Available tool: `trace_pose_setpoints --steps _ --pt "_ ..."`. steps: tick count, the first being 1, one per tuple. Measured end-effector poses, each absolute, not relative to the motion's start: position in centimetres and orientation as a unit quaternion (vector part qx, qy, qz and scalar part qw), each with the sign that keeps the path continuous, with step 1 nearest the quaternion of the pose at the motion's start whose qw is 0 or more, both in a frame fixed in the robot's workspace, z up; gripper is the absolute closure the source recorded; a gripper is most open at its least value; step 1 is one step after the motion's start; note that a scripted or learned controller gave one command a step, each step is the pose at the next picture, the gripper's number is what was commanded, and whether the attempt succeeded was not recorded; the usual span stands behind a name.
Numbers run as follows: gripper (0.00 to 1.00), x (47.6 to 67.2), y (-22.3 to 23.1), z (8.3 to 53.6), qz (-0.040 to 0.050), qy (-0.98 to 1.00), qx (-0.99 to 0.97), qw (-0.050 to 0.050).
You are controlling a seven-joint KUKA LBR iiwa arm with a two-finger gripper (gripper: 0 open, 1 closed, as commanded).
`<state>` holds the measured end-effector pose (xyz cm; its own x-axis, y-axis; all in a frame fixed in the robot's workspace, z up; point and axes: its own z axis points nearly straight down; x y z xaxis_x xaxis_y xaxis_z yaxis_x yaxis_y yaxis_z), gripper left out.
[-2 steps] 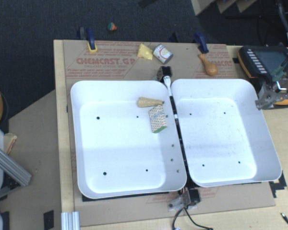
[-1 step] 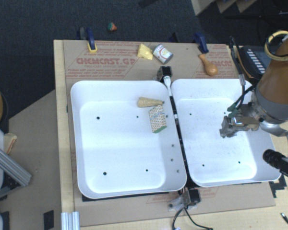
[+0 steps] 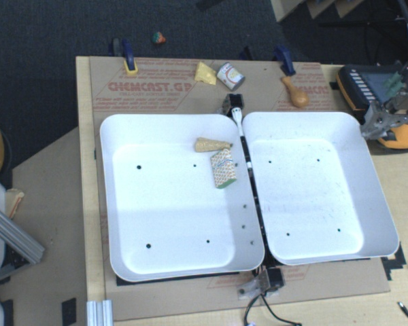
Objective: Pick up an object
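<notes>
Judging from the layout, the pick is taken as not yet begun: the small patterned green-and-white packet (image 3: 223, 168) lies untouched in the left shallow white bin (image 3: 122, 202), an approach being required next; the pincer's state cannot be told.

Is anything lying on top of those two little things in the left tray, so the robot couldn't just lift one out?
Nothing visible covers them. The tan cone-shaped piece and the patterned packet lie in the left bin, near its far right corner, close together, with open space above both.
</notes>
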<state>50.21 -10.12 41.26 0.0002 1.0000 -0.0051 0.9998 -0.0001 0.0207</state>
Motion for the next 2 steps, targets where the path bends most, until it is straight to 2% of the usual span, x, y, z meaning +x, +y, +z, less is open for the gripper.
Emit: trace_pose_setpoints --steps 1,2 --pt "1.0 47.8 -20.4 45.4 0.0004 0.703 0.711 0.006" --pt "1.0 47.8 -14.9 29.4 -0.0034 0.708 0.706 -0.008"
